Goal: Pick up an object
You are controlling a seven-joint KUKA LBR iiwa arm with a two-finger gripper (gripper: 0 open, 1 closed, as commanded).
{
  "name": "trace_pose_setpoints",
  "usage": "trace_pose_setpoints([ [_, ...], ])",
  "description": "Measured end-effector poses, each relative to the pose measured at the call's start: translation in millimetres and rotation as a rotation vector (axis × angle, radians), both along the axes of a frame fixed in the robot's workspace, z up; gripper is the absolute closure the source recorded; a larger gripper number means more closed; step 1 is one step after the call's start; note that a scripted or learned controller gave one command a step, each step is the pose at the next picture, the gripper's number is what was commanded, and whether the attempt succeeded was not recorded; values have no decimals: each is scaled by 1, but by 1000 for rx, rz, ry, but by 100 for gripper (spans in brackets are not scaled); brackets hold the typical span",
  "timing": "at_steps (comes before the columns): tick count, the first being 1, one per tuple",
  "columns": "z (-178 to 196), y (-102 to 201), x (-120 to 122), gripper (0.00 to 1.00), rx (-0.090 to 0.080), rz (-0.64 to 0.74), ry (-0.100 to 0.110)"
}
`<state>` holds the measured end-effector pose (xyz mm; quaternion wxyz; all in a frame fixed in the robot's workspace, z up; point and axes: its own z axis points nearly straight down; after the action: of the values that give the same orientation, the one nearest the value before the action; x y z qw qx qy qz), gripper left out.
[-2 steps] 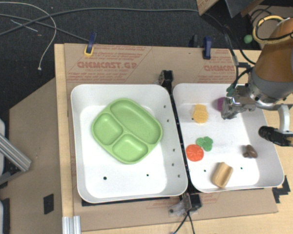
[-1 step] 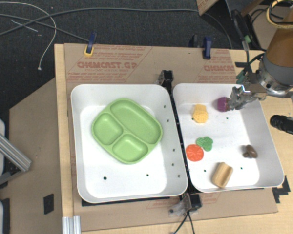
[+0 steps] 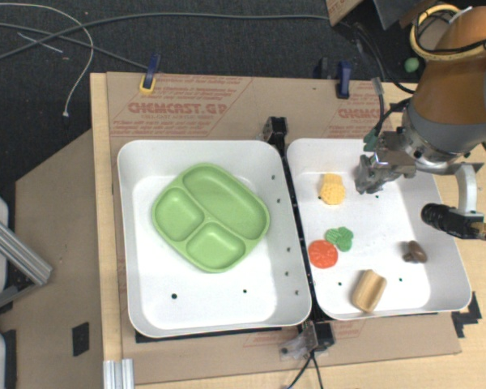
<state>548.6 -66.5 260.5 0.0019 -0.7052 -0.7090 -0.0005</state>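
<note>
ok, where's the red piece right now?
In the camera view, the red piece lies in the right bin, near its left wall, touching the green piece just above it, left of the tan cylinder.

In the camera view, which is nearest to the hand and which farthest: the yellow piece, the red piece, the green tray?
From the hand:
1. Yellow piece, just left of it, right bin.
2. Red piece, lower in that bin.
3. Green tray, in the left bin.

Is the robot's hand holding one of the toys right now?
No. The end effector hangs over the right bin with nothing between its fingers. The yellow toy lies beside it, untouched on the bin floor.
</note>
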Motion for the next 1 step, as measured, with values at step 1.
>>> trace_pose_setpoints([
  [1, -17, 51, -9, 100, 0, 0, 2],
])
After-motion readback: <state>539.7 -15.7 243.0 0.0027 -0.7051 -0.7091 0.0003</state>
